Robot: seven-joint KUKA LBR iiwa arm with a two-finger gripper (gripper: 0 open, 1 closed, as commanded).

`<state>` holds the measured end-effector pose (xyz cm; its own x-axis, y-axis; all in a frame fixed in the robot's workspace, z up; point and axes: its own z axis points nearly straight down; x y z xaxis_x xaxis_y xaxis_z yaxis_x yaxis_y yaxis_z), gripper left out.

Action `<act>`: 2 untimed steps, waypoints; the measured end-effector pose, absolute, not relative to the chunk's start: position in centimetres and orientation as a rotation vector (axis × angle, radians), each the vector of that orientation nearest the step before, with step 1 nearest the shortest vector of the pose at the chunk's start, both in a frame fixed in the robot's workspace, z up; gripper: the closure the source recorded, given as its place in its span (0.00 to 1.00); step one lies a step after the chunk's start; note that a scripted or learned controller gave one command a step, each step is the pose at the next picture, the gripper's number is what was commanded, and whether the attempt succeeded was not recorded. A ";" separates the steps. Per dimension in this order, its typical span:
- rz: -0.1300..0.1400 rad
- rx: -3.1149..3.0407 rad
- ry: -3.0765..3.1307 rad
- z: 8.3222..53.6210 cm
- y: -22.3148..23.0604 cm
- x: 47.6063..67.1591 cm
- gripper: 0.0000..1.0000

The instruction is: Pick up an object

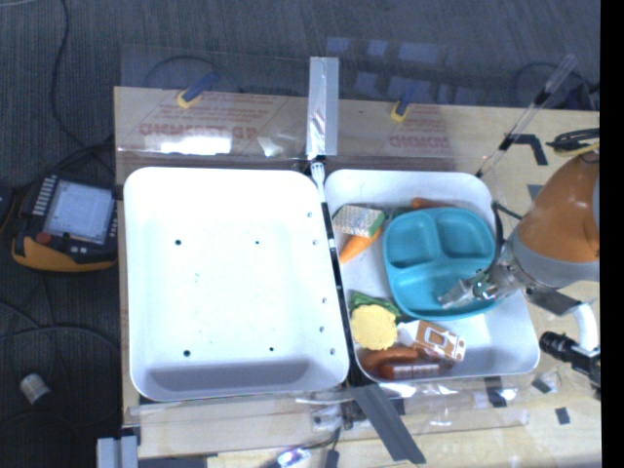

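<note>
The right white bin (507, 354) holds a teal divided plate (437, 252) tilted against its right side. Around it lie a silvery wrapped block (359, 221), an orange carrot-like piece (355, 247), a yellow toy corn with green leaves (374, 326), a red sausage (398, 366) and a small orange-and-white box (438, 340). My gripper (470, 290) reaches in from the right and sits low over the plate's lower right rim. The arm's orange band (567, 217) rises just to the right of the bin.
The left white bin (229, 281) lies beside the right one, with a metal divider strip (322, 115) at the back between them. A handheld pendant (66, 220) lies on the floor at left. Cables and clamps crowd the bench's right edge.
</note>
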<state>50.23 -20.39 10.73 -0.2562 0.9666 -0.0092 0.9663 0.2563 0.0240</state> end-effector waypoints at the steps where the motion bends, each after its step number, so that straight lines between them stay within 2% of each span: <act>1: 0.029 2.213 2.204 10.1 -19.6 50.4 1.00; 2: -0.004 2.165 2.275 13.9 -20.1 57.6 1.00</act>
<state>57.64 -20.07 13.94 -0.0496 0.9988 -0.0024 0.9988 0.0496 -0.0011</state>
